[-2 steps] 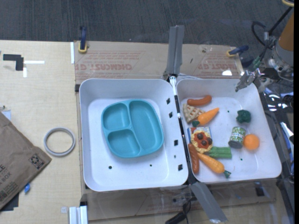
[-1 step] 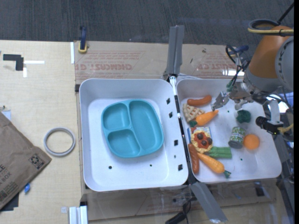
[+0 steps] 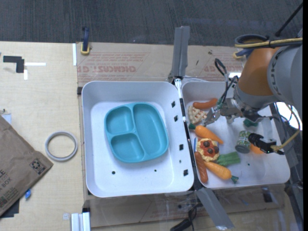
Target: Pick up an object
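Observation:
My gripper (image 3: 223, 115) hangs over the right bin (image 3: 274, 177), just right of a waffle (image 3: 196, 113) and above an orange carrot (image 3: 208, 132). Its fingers stand apart with nothing between them. A red sausage (image 3: 206, 103) lies at the bin's back. A small pizza (image 3: 208, 149), a second carrot (image 3: 219, 170), another sausage (image 3: 200, 166) and a green vegetable (image 3: 230, 158) lie toward the front. A green-labelled can (image 3: 243, 141) and an orange piece (image 3: 256, 149) sit to the right, below the wrist.
The left bin (image 3: 96, 177) holds a teal divided plate (image 3: 136, 132). On the bench to the left lie a tape ring (image 3: 61, 145) and a brown cardboard box (image 3: 17, 165). The arm's orange band (image 3: 257, 71) overhangs the right bin's back right.

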Robot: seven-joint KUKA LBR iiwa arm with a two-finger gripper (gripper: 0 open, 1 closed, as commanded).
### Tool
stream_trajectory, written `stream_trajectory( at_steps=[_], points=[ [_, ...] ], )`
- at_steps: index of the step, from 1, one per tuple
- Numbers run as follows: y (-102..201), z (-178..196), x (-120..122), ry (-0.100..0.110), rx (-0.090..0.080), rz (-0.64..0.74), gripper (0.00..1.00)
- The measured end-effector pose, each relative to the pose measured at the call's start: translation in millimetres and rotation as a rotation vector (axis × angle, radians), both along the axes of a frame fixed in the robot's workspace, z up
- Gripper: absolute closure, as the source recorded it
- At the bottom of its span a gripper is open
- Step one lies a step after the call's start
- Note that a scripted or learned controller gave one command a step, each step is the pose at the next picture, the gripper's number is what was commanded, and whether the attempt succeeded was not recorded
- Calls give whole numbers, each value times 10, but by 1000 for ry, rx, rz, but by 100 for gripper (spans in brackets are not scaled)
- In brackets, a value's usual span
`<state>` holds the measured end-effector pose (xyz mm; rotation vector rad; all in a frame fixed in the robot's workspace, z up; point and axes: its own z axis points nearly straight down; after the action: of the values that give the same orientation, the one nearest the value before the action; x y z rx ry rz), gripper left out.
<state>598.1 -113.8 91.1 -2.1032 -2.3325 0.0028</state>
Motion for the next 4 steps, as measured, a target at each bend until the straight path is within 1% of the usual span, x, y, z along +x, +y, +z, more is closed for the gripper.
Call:
stream_trajectory(
  at_steps=[1, 2, 3, 4],
  points=[
    [-105, -6, 591, 5, 0, -31, 0],
    [-296, 385, -71, -1, 0, 92, 0],
    [366, 1003, -152, -1, 0, -124, 0],
    [38, 97, -910, -7, -1, -214, 0]
  ],
)
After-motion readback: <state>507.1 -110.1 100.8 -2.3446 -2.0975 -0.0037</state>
